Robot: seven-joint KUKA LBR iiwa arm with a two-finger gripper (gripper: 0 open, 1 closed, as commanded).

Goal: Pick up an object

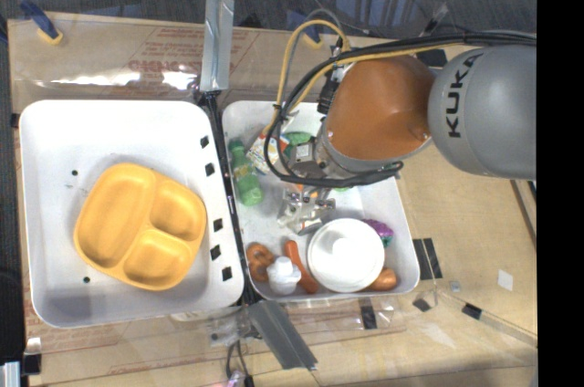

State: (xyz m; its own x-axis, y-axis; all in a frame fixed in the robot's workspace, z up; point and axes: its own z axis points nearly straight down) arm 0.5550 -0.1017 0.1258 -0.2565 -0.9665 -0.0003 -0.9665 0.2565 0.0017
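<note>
- The gripper hangs below the orange wrist band in the upper middle of the right bin. Its metal end looks low among the clutter, but whether it is spread or closed I cannot tell, and nothing shows between its tips.
- The relation that matters: the nearest pickable things lie toward five and six o'clock of it. The white bowl, round, smooth and glossy, sits just beside it at five o'clock.
- At nine to ten o'clock lies a green bottle-like piece, long axis running roughly twelve to six, close to the bin's left wall.
- At about seven o'clock, near the bottom rim, sit a brown pretzel-like toy, a small white figure and an orange-red sausage shape.
- A purple piece peeks out at the bowl's two o'clock.
- Far off at nine o'clock, the left bin holds a yellow divided plate, matte plastic with three wells.
</note>
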